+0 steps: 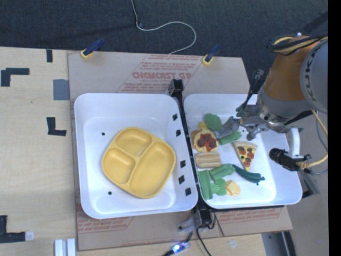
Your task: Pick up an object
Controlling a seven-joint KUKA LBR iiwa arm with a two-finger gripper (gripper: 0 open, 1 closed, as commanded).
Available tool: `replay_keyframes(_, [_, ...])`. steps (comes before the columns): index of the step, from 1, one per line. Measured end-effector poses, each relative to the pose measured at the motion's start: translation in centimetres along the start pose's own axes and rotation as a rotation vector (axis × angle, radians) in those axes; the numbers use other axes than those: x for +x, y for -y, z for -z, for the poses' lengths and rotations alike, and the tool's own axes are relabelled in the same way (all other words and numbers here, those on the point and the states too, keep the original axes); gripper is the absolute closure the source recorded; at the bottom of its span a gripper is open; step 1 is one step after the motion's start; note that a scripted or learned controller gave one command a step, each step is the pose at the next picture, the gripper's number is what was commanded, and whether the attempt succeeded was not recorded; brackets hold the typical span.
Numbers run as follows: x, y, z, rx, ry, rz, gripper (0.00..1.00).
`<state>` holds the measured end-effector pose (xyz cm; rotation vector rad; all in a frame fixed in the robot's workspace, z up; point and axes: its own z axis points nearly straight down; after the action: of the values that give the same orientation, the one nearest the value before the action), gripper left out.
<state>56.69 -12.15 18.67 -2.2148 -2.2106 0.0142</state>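
Observation:
The right bin [282,193] holds several toy foods: a green leafy piece [212,121], a round pizza [205,141], a tan bun [208,159], a pizza slice [246,153], a green cactus-like piece [214,181], a small yellow piece [232,188] and a dark green pepper [249,175]. My gripper [240,130] hangs over the upper middle of this bin. It is open, with nothing between its fingers. A green strip [230,138] lies just below its left finger. The pizza slice lies just under the gripper in the view.
The left bin [88,143] holds a yellow divided plate [138,161]. A black divider [184,143] separates the bins. The arm's orange band [282,76] and a black cable fitting [282,159] hang over the right bin's right side.

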Motion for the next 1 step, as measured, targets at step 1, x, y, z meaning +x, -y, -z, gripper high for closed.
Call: replay_keyframes(1, [0.01,-0.30,0.68,-0.013,0.002,0.003,0.00])
